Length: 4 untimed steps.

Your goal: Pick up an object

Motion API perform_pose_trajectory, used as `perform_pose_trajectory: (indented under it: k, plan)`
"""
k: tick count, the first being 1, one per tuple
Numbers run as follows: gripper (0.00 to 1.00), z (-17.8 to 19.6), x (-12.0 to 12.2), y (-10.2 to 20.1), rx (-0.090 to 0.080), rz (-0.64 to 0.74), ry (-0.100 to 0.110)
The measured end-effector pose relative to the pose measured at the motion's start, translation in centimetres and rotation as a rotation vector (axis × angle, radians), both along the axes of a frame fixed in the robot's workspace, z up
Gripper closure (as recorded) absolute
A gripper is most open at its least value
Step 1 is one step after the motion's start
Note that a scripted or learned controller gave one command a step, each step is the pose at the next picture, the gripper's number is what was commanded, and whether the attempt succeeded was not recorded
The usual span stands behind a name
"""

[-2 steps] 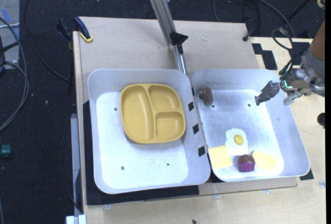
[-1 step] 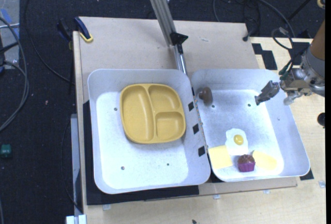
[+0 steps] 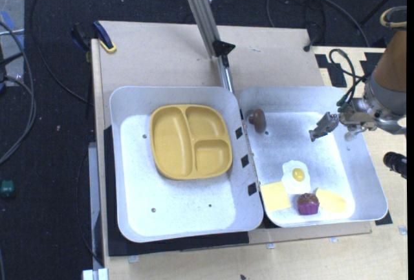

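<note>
Table (image 3: pixel 272 46): pale board bearing two shallow white bins side by side.

Left bin (image 3: pixel 129 207): holds one yellow tray (image 3: pixel 191 141) with three compartments, lying flat near the bin's middle.

Right bin (image 3: pixel 352 162): holds five small items.
- Brown lump (image 3: pixel 257 119), near the far left corner, well apart from the rest.
- Toy fried egg (image 3: pixel 297 174), white with a yellow yolk, near the middle front.
- Yellow slice (image 3: pixel 275 196), flat and square, just beside the egg toward the left front.
- Purple piece (image 3: pixel 308 204), small, just in front of the egg.
- Pale yellow piece (image 3: pixel 333 201), beside the purple piece on its right; whether they touch cannot be told.

Arm: reaches in from the right, the orange band at the frame edge.

Tool (image 3: pixel 321 127): over the far right part of the right bin. One dark finger points left and down; nothing shows held, but how far open it is cannot be told from this slant.

Step, as judged: approach, with no item grasped yet. The candidates all lie in the right bin. The next move calls for settling on one item, centring the tool above it and descending. The egg and slice are flat and may be hard to grip; the lump or purple piece look easier.

Writing: no brand, label or readable text on any item.
</note>
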State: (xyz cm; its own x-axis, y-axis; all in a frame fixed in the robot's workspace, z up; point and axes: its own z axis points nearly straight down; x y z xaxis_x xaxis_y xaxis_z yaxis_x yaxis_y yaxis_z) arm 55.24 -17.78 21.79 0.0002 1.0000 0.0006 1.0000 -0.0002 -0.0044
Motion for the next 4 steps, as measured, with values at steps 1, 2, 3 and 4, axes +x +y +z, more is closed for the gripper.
perform_pose_trajectory:
  k: [1, 2, 3, 4]
  plan:
    - [0.0, -6.4, 0.1, -0.1, 0.001, -0.001, 0.002]
    - [0.0, -12.3, 0.1, 0.7, -0.001, -0.001, -0.005]
    - [1.0, -11.1, 0.1, 0.6, -0.001, -0.001, -0.007]
    - [1.0, -6.8, 0.6, 0.5, -0.002, 0.003, -0.009]
